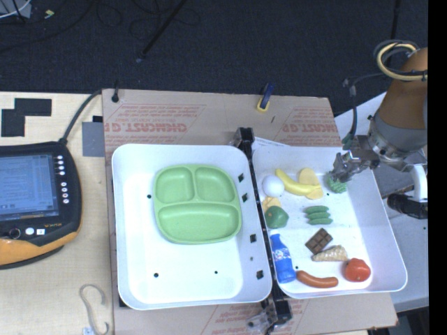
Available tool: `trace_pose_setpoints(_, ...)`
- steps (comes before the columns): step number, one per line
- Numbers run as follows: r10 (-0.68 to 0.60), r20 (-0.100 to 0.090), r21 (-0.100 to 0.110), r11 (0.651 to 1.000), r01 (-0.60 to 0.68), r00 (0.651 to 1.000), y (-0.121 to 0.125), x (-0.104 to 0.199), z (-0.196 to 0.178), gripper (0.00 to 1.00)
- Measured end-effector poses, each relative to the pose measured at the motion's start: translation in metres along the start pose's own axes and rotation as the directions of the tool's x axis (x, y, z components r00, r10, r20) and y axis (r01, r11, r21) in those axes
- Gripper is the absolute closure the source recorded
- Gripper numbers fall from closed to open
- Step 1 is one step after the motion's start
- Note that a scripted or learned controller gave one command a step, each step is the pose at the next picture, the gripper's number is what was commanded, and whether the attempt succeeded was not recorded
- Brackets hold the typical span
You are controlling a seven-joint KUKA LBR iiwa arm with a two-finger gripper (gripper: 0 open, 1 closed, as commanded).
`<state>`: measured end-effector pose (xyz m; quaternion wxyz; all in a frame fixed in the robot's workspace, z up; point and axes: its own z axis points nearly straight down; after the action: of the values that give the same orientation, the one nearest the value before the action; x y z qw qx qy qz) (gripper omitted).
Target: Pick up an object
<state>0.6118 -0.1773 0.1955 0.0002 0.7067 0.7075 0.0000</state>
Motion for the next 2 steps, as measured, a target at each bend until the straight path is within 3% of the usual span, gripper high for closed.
trace_pose_setpoints(1, 0.0, -0.001, 0.002, 1.0, 0.0, 1.0, 0.001, -0.002, -0.032, 1.0)
trace_pose_setpoints(2, -0.004, -0.004, 0.008, 1.0, 0.004, 1.0, -0.008, 0.061, -0.026, 1.0)
